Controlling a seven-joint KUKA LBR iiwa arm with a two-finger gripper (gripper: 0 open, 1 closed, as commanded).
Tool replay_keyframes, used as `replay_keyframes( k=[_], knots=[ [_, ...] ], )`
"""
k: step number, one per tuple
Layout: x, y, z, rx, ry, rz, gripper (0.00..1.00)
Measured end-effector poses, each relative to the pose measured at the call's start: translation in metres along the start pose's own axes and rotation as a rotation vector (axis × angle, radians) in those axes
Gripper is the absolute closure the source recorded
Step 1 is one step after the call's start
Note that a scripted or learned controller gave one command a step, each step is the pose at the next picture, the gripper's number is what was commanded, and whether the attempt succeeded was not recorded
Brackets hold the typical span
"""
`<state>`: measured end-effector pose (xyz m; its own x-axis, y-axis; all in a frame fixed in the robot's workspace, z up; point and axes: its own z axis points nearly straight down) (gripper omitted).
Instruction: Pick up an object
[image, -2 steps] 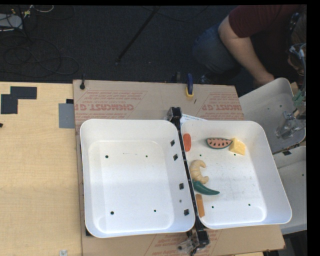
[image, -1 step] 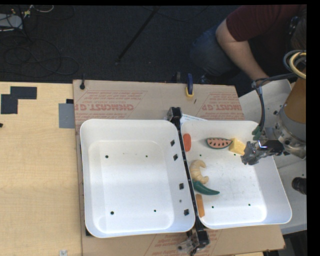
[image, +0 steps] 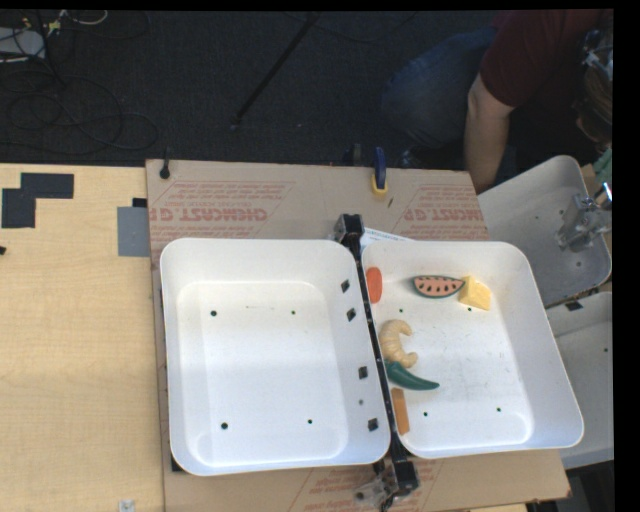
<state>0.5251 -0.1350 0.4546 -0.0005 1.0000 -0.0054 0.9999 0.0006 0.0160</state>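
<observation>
Choosing the watermelon slice (image: 439, 286) or cheese wedge (image: 476, 294), which lie touching in the open upper part of the right bin (image: 545, 330), suits the arm (image: 585, 215) better than the croissant (image: 398, 343) crowded against the divider; its gripper's state cannot be told.

Along the left rim of the right bin (image: 556, 372), half tucked under the divider (image: 362, 330): a far orange piece (image: 373, 286) and a near orange piece (image: 400, 411), shapes too hidden to name. Right of that bin, blurred and clipped by the picture's edge: the gripper (image: 583, 218). Beyond the bin's far right corner, cropped at the top: a person in dark red (image: 535, 50). Below its near left corner, cut by the lower edge: a clamp (image: 392, 488).
</observation>
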Motion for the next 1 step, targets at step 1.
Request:
replay_keyframes(
  k=[1],
  knots=[
    [0.0214, -0.0173, -0.0897, 0.007, 0.004, -0.002, 1.00]
  ],
)
